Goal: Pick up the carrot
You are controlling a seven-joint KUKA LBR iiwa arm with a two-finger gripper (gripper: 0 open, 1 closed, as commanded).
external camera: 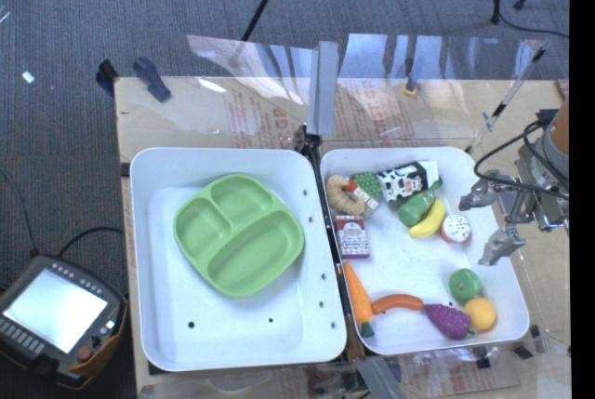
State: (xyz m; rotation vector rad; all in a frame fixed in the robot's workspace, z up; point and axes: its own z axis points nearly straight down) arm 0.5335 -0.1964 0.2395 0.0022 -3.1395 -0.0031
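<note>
A single carrot (358, 297) is lying along the left wall of the right bin (513, 290), near that bin's front corner. Its long axis is running from back to front with a slight slant. The wide orange end is pointing toward the back of the bench and the small green tip toward the front edge.

The gripper (491, 222) is hovering at the right bin's right rim, well apart from the carrot. Its two fingers are standing spread wide, with nothing between them.

Sharing the right bin are one red sausage (397, 302) just beside the carrot, one bunch of purple grapes (448, 320), one orange fruit (481, 313) and one green apple (465, 284). Farther back are sitting one yellow banana (429, 220), one green vegetable (416, 206), one black-and-white milk carton (406, 182), one round red-and-white piece (456, 228), one pastry (343, 193) and two small red boxes, one (351, 237) nearer the carrot and another (364, 192) behind it.

The left bin (167, 313) is holding one green divided plate (239, 233) with three compartments.
</note>
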